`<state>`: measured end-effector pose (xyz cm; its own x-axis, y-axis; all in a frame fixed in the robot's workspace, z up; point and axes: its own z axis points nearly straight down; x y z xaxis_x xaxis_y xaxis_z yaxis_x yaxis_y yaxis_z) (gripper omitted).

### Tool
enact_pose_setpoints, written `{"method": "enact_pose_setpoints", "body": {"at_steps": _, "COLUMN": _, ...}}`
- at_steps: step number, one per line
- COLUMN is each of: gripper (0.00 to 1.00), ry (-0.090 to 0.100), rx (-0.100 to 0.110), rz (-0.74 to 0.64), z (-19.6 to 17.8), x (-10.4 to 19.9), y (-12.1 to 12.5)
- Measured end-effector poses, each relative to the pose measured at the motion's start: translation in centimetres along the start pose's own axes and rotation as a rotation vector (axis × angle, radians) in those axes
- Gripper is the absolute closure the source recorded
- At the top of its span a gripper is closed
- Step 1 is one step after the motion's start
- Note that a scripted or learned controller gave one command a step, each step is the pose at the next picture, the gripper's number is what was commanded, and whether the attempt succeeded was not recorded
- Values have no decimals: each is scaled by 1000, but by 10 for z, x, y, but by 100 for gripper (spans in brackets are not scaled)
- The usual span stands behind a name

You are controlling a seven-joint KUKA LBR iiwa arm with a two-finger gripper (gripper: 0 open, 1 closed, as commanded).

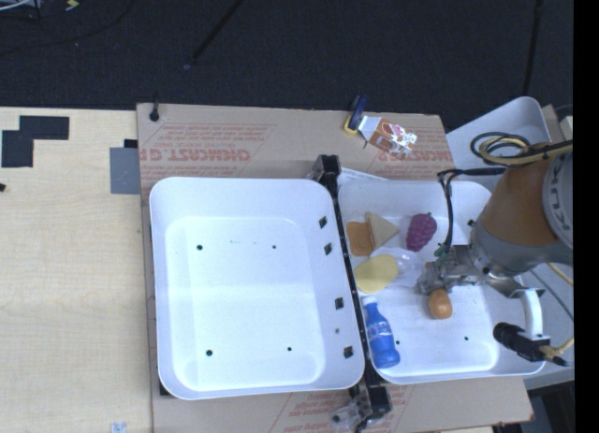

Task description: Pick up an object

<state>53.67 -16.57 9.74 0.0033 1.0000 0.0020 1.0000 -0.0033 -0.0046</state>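
The right bin (468,356) holds several small items: a purple bunch of grapes (421,230), an orange block (360,238) beside a pale wedge (383,228), a yellow round piece (376,273), a blue bottle (380,333) lying near the front, and a small orange-brown object (440,305). My gripper (440,277) reaches in from the right, low over the bin, just above the orange-brown object. The grey arm with its orange band (519,211) sits behind it. Nothing can be made out between the gripper's tips.
The left bin (173,235) sits beside the right one, with a black divider (342,272) between them. Both rest on a cardboard sheet (234,146). A small colourful packet (388,137) lies on the cardboard behind the right bin. Cables (501,146) hang at the right.
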Motion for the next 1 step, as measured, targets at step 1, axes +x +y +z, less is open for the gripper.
{"method": "enact_pose_setpoints", "body": {"at_steps": 1, "gripper": 100, "ry": 0, "rx": -10, "rz": -11, "z": -71, "x": 69, "y": 33}}
